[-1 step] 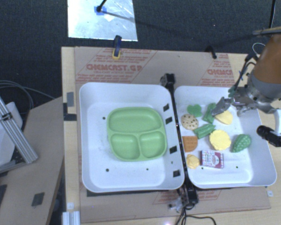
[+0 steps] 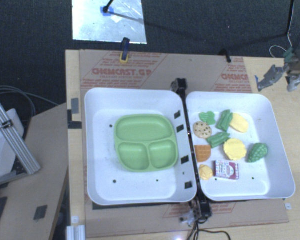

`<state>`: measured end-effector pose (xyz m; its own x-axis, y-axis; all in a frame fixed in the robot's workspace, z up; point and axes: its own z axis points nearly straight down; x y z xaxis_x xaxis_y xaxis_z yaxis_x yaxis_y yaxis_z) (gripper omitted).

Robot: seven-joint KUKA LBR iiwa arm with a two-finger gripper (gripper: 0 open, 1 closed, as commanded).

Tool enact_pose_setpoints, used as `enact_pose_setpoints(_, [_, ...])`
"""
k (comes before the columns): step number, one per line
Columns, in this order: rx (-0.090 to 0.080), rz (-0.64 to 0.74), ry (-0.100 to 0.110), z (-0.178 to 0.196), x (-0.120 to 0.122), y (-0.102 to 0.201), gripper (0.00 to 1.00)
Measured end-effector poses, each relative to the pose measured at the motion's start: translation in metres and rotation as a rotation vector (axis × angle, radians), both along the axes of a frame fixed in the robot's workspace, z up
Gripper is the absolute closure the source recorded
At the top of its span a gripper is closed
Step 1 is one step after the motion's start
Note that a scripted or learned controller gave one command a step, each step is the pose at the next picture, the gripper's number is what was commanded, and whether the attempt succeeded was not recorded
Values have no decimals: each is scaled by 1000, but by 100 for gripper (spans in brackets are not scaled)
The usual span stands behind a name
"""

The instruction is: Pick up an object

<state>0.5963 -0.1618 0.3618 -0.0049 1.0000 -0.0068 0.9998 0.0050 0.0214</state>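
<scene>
A cardboard-topped bench (image 2: 155, 66) stood on dark carpet and carried 2 shallow white bins side by side.

The left bin (image 2: 97, 134) held a green divided tray (image 2: 144, 141) with 3 compartments. The right bin (image 2: 275, 169) held the candidates for picking: a cookie (image 2: 202, 129), a green heart (image 2: 207, 117), 2 green pods, an orange piece (image 2: 202, 153), yellow pieces (image 2: 234, 148), a small red and white carton (image 2: 226, 169) and a bumpy green piece (image 2: 257, 152). The gripper (image 2: 280, 77) hung above the bench's far right corner, outside the right bin and touching nothing; its fingers (image 2: 268, 78) appeared spread apart with nothing between them. To do the step well, the arm would likely pick an item lying apart from the rest, such as the bumpy green piece, and descend squarely over it.
</scene>
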Motion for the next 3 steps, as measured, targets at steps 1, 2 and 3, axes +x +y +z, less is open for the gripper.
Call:
enact_pose_setpoints(1, [7,10,-1,184,14,104,0])
enact_pose_setpoints(2, [5,4,13,186,14,98,100])
enact_pose_setpoints(3, [9,5,35,29,37,160,100])
